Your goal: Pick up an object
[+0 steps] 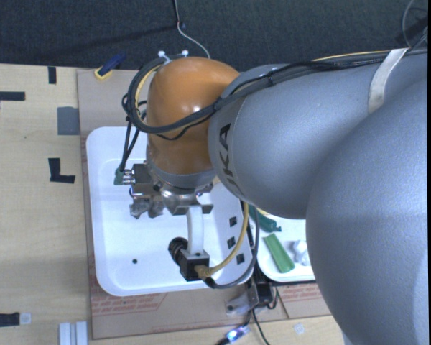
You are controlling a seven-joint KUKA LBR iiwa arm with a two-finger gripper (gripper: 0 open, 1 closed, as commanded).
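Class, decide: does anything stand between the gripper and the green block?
Only the bins' adjoining walls: the gripper is over one white bin, the green block lies in the other. The arm hides part.

The big grey arm (330,157) hangs over the left white bin (111,214). A green stick (277,252) lies in the right bin (296,230).

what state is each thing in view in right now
arm, reaching in over the left bin
left bin, flat on the bench, under the wrist
small dark speck, loose on the left bin's floor
green block, lying in the right bin, not held
right bin, partly hidden by the arm
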